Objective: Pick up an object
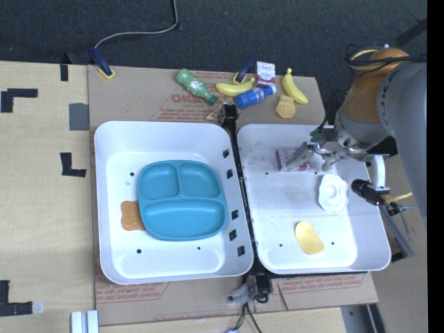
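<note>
Whether the jaws of the gripper (305,156) grip the half-hidden maroon packet (284,159) cannot be told.

Bench: your cardboard-covered bench (166,103) carries everything here.
Bins: the left bin (111,186) and right bin (361,245) sit side by side, touching mid-bench.
Far edge: you have a green bottle (195,86), a yellow banana (234,87), a blue bottle (250,98), a small carton (266,71), a second banana (293,89) and a tan piece (285,107) clustered behind the bins.
</note>
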Robot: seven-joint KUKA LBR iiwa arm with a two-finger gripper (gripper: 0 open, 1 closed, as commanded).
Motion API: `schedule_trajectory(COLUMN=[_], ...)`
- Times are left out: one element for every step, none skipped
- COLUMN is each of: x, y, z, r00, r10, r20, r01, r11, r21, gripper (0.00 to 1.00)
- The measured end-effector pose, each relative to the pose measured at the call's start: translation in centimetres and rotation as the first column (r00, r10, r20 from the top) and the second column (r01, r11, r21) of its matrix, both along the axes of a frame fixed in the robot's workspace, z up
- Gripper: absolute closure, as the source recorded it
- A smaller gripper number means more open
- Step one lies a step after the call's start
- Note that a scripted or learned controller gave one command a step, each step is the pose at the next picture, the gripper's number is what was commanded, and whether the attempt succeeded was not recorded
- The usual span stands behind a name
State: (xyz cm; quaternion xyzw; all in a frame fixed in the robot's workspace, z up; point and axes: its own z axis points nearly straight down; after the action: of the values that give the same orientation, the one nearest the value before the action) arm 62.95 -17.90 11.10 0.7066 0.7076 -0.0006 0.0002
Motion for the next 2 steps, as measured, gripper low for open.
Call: schedule_trajectory(x=[-6.9,-11.4], y=[2.5,4.5], z=[-2.5,-2.4], r00=[1.0,1.0], r10=[-0.002,-0.003], r20=[0.002,0.006], r01=[0.002,0.003], r11=[1.0,1.0], r21=[0.0,-0.002], gripper=[0.0,0.0])
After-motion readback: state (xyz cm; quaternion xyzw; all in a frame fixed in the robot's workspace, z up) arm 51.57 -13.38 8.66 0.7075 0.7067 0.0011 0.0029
